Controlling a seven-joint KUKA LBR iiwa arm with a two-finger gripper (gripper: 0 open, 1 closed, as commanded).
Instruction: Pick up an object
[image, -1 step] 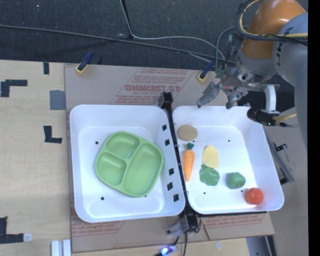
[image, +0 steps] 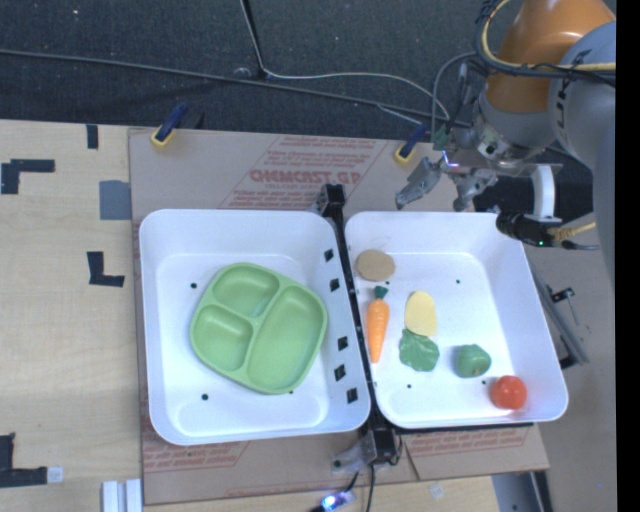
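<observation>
The right bin (image: 520, 275) holds several toy foods: a tan round piece (image: 375, 265), an orange carrot (image: 377, 330), a yellow piece (image: 421, 312), a leafy green piece (image: 419, 352), a small green lump (image: 472, 360) and a red tomato (image: 508, 392). My gripper (image: 431, 204) hangs above the cardboard just behind the right bin's back rim. It is open, its two fingers are spread apart, and nothing is between them. The tan piece lies nearest to it, a little forward and to the left.
A green divided plate (image: 260, 327) lies in the left bin (image: 160, 300). A black clip strip (image: 345, 300) runs along the seam between the bins. Cables (image: 330, 85) trail over the dark surface behind, and yellow clamps (image: 168, 125) hold the cardboard.
</observation>
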